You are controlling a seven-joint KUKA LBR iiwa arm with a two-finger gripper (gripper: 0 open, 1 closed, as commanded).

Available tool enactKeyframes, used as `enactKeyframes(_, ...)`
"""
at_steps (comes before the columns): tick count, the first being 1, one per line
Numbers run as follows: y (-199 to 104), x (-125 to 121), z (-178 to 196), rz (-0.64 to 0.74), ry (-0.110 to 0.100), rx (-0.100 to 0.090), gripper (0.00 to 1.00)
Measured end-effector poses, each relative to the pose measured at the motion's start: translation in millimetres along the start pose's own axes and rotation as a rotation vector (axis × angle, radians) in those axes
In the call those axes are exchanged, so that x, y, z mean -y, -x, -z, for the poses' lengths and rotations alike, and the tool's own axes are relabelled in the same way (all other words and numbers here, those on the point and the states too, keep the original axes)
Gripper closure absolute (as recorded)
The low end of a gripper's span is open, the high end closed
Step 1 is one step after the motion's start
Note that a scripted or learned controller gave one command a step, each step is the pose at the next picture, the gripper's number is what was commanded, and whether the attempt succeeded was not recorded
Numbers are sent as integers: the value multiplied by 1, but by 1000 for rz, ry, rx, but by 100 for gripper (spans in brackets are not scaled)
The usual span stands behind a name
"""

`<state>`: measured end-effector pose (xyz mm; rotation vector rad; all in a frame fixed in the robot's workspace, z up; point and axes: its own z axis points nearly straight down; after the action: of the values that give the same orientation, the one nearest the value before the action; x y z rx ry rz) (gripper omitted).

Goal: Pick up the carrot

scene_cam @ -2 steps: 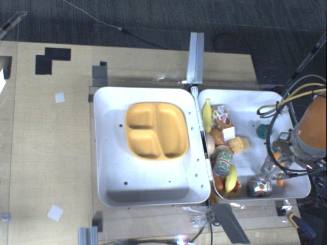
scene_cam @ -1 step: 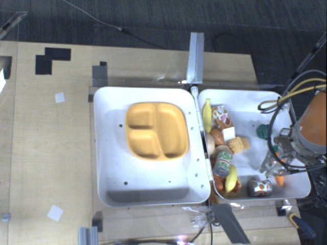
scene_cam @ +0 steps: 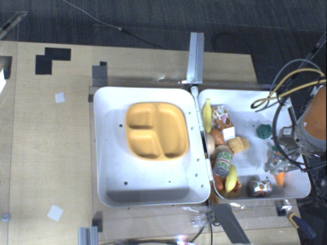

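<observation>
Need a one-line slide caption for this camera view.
Gripper low in the right bin, just above the carrot; yellow tray in the left bin.

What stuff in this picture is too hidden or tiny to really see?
1. The carrot: just a small orange tip shows in the camera view; the gripper covers the rest.
2. The gripper: too small and cluttered with cables to tell whether it grips anything.
3. The arm: cut off by the right edge.
4. The can: its label is too blurry to read.
5. The toys along the right bin's left wall overlap, hiding parts of each other.
</observation>
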<state>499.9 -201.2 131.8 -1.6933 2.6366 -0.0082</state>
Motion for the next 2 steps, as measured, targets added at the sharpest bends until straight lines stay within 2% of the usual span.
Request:
enactKeyframes(1,-8,-8,3,335,2,0,100)
enactKeyframes(2,-2,4,-43,853,2,-1,100)
